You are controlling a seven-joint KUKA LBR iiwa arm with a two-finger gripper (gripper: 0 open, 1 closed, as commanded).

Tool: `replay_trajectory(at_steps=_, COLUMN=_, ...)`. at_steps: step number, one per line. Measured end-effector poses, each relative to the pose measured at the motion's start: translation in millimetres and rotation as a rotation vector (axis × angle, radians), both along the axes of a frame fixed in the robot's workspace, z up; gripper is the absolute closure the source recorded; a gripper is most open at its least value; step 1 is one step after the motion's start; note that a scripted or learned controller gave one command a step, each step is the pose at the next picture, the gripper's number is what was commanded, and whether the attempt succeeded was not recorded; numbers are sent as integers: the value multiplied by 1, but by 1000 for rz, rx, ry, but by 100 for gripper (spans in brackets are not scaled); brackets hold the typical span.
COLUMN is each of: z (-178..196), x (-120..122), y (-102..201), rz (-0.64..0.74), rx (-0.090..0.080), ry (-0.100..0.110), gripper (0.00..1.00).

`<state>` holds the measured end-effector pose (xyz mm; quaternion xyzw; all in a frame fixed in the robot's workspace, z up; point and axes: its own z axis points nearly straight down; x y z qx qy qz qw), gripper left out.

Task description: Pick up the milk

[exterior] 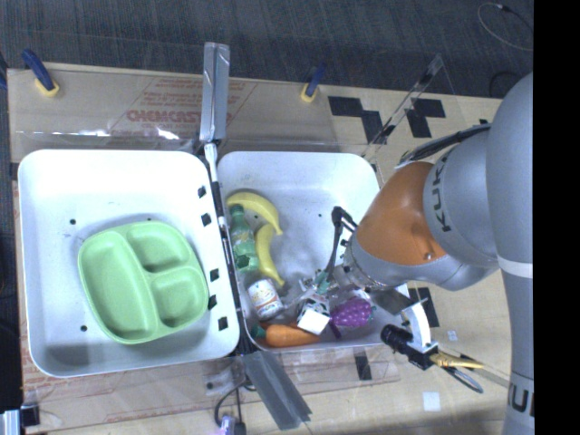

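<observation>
From my screen the hand (319,288) sits low in the right bin (362,175), just above the milk (313,321) at six o'clock; I cannot tell its state. Grapes (352,314) and carrot (290,336) touch the milk, so I could snag those instead.
</observation>
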<state>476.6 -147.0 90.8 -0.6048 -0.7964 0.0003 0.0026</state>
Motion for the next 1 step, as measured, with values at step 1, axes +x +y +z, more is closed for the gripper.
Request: replay_trajectory(at_steps=1, z=9, x=0, y=0, rz=4, rx=0, ry=1, gripper=100)
